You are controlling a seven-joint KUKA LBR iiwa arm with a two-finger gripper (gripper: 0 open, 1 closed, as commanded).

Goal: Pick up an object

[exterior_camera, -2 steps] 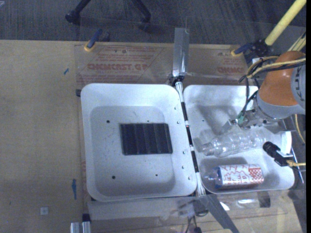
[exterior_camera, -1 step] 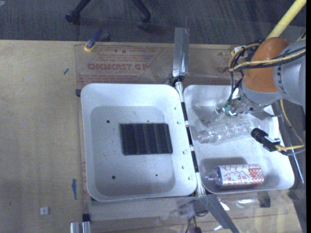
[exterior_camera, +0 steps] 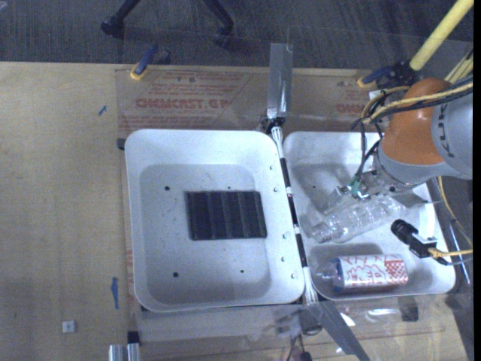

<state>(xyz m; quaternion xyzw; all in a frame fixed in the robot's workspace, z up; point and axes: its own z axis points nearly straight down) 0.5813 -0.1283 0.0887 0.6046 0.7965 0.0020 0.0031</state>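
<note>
In the right bin (exterior_camera: 301,153) a clear plastic bottle (exterior_camera: 353,220) lies on its side across the middle. A can with a red and white pattern (exterior_camera: 368,271) lies along the bin's near wall. My gripper (exterior_camera: 358,189) reaches in from the right and hangs low over the bottle's upper end, close to it. The grey wrist and orange band above hide the fingers. In the left bin (exterior_camera: 150,156) a dark ribbed rectangular pad (exterior_camera: 225,214) lies flat near the centre.
A metal divider post (exterior_camera: 279,81) stands at the far end between the two bins. A yellow pole (exterior_camera: 447,22) and clamps sit at the back right, beyond the bins. The bench (exterior_camera: 60,201) stretches to the left.
</note>
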